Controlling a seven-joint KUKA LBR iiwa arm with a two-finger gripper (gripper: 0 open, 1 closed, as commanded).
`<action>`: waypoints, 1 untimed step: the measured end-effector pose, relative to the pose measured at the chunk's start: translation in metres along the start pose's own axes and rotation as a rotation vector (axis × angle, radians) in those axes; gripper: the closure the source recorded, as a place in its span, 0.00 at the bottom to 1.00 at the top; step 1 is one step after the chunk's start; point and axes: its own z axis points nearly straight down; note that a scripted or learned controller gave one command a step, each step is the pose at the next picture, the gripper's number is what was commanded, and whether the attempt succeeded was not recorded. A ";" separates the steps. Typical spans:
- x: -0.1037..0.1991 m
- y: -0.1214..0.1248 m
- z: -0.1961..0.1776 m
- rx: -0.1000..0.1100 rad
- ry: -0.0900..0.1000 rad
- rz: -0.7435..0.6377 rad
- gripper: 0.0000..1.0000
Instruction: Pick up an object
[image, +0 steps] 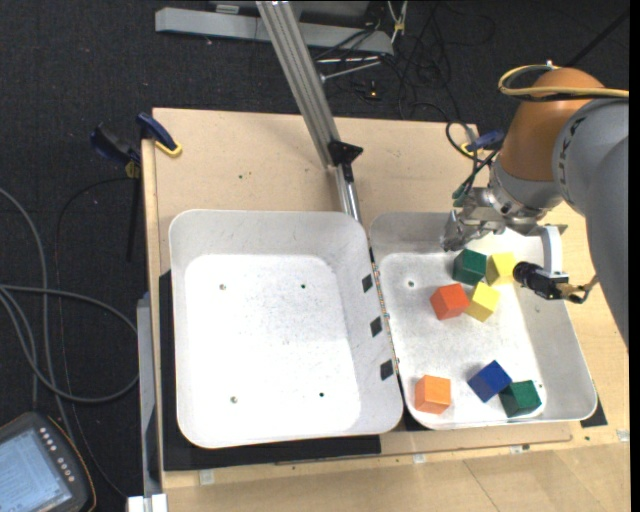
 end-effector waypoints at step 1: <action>0.009 0.000 -0.058 0.012 0.006 -0.002 1.00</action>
